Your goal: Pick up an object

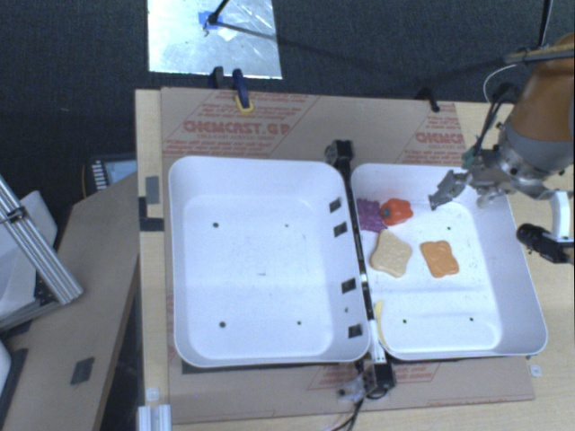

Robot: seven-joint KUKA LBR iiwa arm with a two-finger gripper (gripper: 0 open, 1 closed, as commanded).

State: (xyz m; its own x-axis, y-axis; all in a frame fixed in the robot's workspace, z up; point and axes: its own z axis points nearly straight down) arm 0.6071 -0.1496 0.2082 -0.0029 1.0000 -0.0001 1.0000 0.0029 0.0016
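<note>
White plastic makes up both shallow bins on the bench: the left bin [260,259] shows only its bare floor with a few dark dots, while the right bin [503,321] holds four small items in its upper left part. A purple piece [369,214] lies close to the divider between the bins, and a red-orange toy [396,210], with a bit of green at its left end, sits touching its right side. Just below them rests a pale beige toast slice [391,254], and to its right, slightly apart, lies an orange slice [439,259] of similar shape. The arm [539,124] reaches in from the right, its orange band above the grey wrist, and the gripper [446,190] hangs over the upper part of the right bin, to the right of the red-orange toy and above the orange slice in the frame. One grey finger [445,189] points down and leftward toward the toys; nothing is seen between the fingers, and whether they are spread or closed cannot be told from this angle. Behind the bins, a shiny foil sheet [214,25] lies on the dark floor.
</note>
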